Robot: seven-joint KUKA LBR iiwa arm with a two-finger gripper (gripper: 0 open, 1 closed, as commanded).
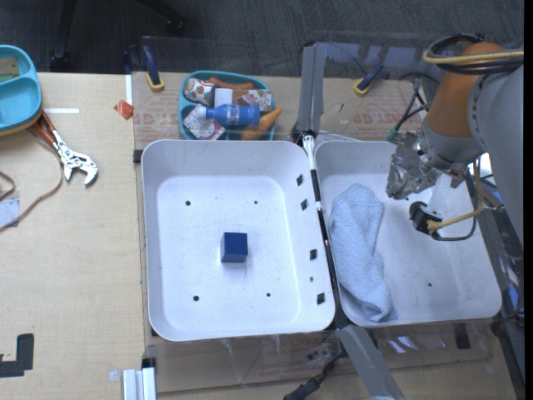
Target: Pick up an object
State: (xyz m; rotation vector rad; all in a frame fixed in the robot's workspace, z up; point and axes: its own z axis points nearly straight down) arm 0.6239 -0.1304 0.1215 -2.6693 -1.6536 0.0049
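A small blue cube [235,247] sits near the middle of the left white bin [166,307]. A light blue cloth [360,248] lies crumpled along the left side of the right white bin [458,307]. My gripper [402,183] hangs over the upper part of the right bin, just right of the cloth's top end and apart from it. Nothing shows between its fingers.
A blue tub [226,107] of assorted items stands behind the left bin. A wrench [71,161] and a blue tray [17,86] lie on the wooden bench at left. A metal divider post [310,90] rises between the bins at the back.
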